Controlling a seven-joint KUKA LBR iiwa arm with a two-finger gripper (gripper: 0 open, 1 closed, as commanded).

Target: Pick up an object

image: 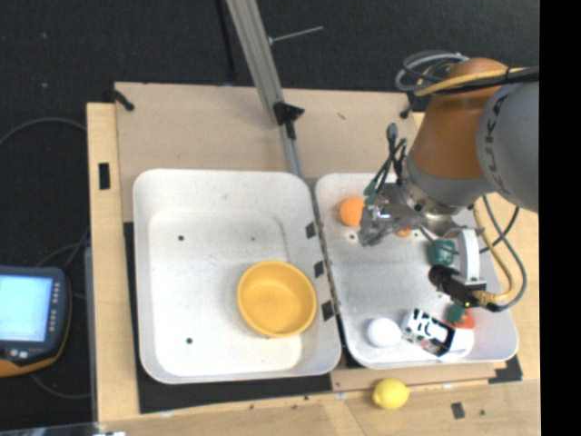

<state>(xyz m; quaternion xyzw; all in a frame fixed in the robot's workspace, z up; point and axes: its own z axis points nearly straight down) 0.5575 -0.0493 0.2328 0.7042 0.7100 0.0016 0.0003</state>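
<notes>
An orange ball (pixel 350 212) lay near the top left corner of the right bin (pixel 399 284), just beside the gripper (pixel 374 230); whether its fingers were spread or pressed together could not be told. Lower in that bin sat a white ball (pixel 383 331) and a black-and-white object (pixel 428 329) — the left bin (pixel 182 271) held a yellow bowl (pixel 276 298); a lemon-yellow ball (pixel 390 393) rested on the bench (pixel 200 125).
</notes>
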